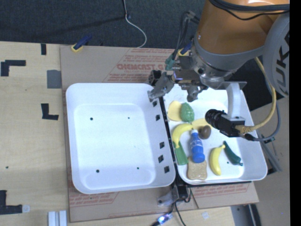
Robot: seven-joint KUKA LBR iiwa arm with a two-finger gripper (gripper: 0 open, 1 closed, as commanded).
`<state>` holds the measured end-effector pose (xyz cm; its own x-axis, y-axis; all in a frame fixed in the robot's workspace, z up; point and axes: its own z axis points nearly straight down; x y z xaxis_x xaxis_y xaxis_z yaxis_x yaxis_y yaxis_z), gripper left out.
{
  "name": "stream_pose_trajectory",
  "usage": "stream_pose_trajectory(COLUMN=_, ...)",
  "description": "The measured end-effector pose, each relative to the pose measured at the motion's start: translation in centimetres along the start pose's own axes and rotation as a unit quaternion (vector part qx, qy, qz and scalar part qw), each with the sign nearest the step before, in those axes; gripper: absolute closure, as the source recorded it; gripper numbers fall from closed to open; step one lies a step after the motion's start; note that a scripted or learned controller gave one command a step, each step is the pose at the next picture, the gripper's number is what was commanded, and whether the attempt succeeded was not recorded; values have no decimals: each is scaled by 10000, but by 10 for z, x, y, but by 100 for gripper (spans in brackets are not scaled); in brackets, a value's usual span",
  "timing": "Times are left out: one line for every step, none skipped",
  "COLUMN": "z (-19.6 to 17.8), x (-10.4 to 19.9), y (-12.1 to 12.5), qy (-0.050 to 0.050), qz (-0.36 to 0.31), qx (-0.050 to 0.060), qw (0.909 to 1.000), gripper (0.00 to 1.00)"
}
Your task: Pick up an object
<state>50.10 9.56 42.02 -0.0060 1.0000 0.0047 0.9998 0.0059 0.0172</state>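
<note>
Camera view: the tool [175, 89] hangs over the far end of the right white plastic bin [254, 173]; can't tell how it's set. Nothing grabbed yet, I'd say, so the whole pick is left. Green rounded toy [187, 112], yellow plastic banana [215, 159] and blue bottle [197, 147] lie in that bin.

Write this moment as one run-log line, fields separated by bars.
arm: over right bin | gripper: above bin divider, nothing seen held | items: blue bottle, bananas, green pieces in right bin | pick: not yet done
</note>
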Motion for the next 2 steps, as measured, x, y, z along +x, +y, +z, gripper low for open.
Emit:
stream_pose_trajectory(z=0, x=-1, y=-1, qy=-34, qz=11, qx=94, qw=9999, gripper=100)
stream_pose_trajectory(z=27, x=6, y=0, qy=-32, qz=18, qx=106, qw=9999, gripper=100)
